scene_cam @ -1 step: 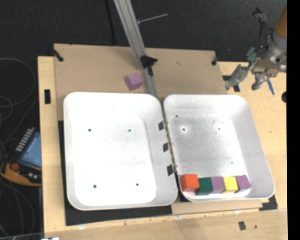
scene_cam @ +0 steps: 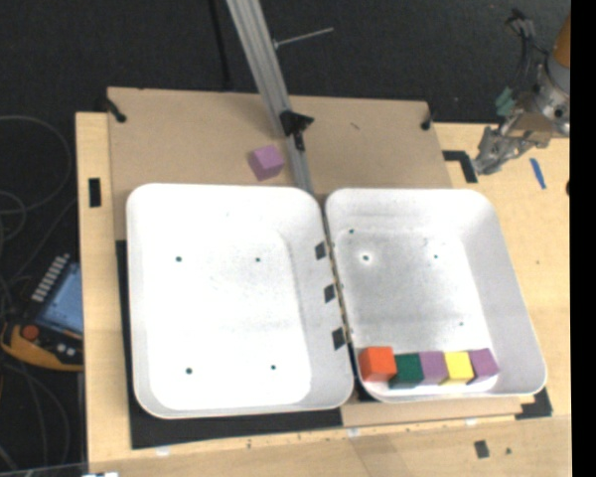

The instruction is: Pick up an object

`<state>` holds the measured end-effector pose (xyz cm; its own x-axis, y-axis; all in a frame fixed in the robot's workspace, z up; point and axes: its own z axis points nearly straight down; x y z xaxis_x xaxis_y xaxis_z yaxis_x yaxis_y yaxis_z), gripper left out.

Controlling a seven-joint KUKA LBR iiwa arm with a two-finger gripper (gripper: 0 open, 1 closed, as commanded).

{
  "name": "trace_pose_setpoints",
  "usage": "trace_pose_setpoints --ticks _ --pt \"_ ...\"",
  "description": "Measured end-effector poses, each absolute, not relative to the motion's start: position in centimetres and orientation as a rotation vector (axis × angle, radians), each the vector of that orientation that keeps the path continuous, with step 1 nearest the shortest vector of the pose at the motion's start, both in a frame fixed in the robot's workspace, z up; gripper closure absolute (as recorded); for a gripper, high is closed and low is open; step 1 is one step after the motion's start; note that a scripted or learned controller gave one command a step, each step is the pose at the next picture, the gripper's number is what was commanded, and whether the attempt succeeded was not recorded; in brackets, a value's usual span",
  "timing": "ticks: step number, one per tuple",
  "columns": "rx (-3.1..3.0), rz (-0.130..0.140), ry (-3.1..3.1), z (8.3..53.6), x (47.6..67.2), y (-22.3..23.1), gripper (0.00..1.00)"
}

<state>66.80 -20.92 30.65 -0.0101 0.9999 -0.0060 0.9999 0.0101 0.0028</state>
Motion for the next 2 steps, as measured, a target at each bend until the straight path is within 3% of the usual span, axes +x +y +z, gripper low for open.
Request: trace_pose_setpoints --ticks 1,2 --pt "2.215 0.000 2.229 28.7 65.6 -14.6 1.00" --pt "2.217 -0.003 2.231 23.7 66.5 -9.7 1.00"
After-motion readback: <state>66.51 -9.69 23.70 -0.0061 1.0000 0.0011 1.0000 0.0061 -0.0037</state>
